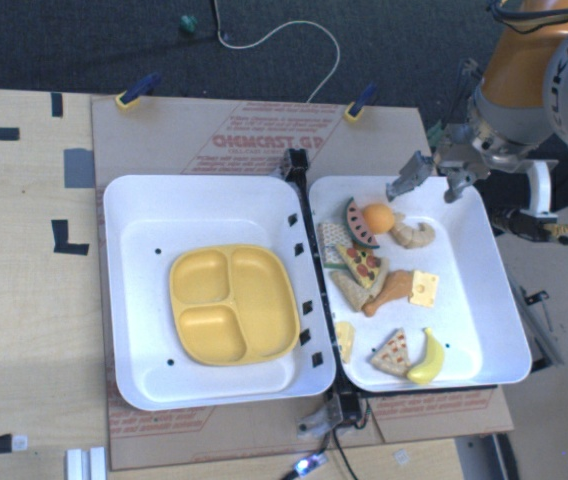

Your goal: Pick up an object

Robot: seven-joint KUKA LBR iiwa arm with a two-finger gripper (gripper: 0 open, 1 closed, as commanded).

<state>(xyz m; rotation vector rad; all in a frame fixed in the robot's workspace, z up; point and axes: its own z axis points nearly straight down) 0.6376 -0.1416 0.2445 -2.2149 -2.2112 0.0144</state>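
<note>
At the near edge of the right bin (499,298) lies a banana (426,358), at about 6 o'clock in the bin, with a pizza slice (391,351) just beside it at its 9 o'clock. A little farther sit a cheese cube (424,289) and a drumstick (388,291), touching each other near the bin's middle. At the drumstick's 10 o'clock a second pizza slice (361,264) lies close to the divider. Farther still are a peanut-like piece (414,234), an orange (377,217) and a watermelon slice (358,223), all close together at 11 o'clock in the bin.

The left bin (134,268) holds a yellow tray (232,303) with three compartments.

Farthest, the gripper (429,180) hangs over the right bin's far rim, at 12 o'clock. Its two fingers stand wide apart with nothing between them.
</note>
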